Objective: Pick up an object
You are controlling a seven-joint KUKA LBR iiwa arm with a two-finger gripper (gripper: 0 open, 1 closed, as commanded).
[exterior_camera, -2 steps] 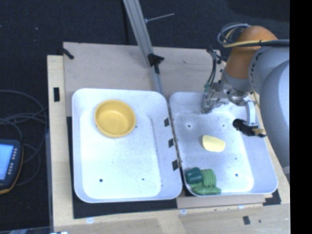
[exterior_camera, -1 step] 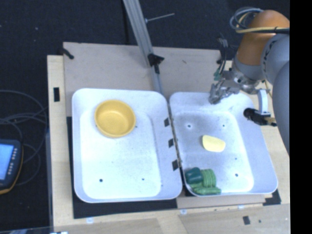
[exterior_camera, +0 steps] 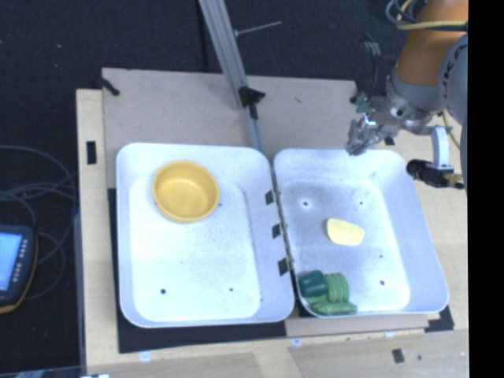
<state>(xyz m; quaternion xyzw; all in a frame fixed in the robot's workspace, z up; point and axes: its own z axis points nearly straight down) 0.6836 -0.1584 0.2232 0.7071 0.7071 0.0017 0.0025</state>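
Note:
A pale yellow lump lies near the middle of the right bin. In that bin's front left corner sits a green ribbed object. A yellow bowl rests upright in the back of the left bin. My gripper hangs over the back rim of the right bin, well away from the lump and the green object. Nothing shows between its tips.
A grey metal post slants up from between the bins at the back. A handheld screen with cables lies off the bench at the left. Black clips line the seam between the two bins.

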